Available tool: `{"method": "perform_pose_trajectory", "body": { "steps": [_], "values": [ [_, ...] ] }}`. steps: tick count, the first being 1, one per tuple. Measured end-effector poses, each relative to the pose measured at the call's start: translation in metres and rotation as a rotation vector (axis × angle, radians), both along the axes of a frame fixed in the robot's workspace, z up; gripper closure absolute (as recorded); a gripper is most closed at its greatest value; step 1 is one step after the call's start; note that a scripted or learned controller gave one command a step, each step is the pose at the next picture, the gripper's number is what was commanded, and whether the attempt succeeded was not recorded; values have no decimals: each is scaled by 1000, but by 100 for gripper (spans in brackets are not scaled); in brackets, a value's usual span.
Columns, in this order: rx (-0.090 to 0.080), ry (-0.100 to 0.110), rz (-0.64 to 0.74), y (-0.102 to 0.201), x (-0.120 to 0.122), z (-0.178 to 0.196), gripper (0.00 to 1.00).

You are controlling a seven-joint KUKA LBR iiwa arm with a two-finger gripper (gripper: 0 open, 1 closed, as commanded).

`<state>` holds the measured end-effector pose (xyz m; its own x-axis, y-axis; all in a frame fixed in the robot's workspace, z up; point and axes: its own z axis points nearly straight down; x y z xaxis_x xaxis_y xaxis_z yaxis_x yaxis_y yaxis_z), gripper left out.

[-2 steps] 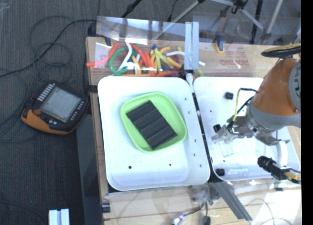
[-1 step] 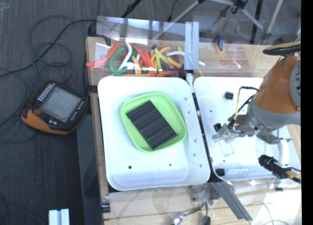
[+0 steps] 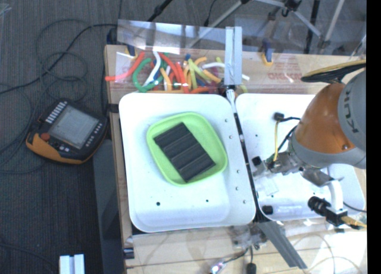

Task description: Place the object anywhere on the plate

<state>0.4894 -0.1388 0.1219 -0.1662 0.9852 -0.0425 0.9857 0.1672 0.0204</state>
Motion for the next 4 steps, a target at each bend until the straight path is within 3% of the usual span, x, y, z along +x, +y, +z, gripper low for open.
{"method": "perform_pose_trajectory", "body": {
  "steps": [3,4],
  "values": [
    [2,3,-2,0,1,25,100],
    [-12,-3,-13,-8,0,28,0]
  ]
}}
